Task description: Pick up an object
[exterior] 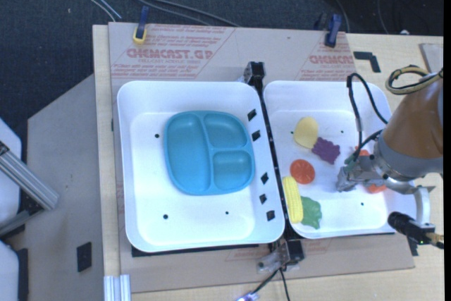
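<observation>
Bench: pale wooden board (183,46) with red printed lettering, held at its far edge by a yellow clamp (141,32) and a blue clamp (332,30); two shallow white plastic bins sit on it side by side.
Left bin (134,151): holds a teal plastic plate with three compartments (209,151), lying flat near the bin's middle.
Right bin (282,99): holds the small toy items, gathered in its left and middle part.
Yellow item: rounded pale-yellow plastic piece (306,131), toward the far side of the right bin.
Purple item: small purple knobbly toy (326,149), just beside the yellow piece, on its near right.
Red item: flat round orange-red disc (302,170), nearer the camera than the purple toy.
Corn: yellow toy corn cob (292,198), lying lengthwise along the bin's left wall.
Green item: small green leafy toy (311,212), touching the corn's near end.
Arm: grey arm with an orange band (416,130), reaching in from the right over the right bin.
Gripper (350,176): low in the right bin, to the right of the red disc and apart from it; bits of orange-red show beside it, too hidden to identify.
Fingers: too dark and small to tell whether they are spread or closed, or whether anything sits between them.
Divider: dark strip with black tabs (258,144) between the two bins.
</observation>
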Motion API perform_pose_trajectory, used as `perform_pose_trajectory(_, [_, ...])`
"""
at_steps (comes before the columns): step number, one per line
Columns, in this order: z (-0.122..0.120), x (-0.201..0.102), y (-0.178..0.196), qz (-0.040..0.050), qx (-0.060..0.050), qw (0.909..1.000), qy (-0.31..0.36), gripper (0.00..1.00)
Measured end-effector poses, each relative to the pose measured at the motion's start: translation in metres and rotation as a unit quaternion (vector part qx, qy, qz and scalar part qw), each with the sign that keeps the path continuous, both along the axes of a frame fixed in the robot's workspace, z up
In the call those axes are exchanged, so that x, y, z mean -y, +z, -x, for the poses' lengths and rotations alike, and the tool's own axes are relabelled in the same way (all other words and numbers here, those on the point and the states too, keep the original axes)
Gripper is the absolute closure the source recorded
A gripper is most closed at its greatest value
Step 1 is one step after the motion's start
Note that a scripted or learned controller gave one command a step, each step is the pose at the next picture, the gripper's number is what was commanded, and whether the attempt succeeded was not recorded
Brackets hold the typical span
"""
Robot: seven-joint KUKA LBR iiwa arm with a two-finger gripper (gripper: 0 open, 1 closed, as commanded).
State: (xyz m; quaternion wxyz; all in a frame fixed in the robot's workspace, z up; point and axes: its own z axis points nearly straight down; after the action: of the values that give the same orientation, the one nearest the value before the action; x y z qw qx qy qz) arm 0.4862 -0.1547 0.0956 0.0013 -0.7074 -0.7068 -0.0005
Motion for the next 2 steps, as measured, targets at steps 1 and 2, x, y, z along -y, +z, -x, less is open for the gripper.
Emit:
perform_pose_trajectory(1, [0.005,0.005,0.047,0.0019,0.003,1.0,0.0,1.0])
perform_pose_trajectory(2, [-0.005,0.003,0.106,0.0023,0.004,1.0,0.001,1.0])
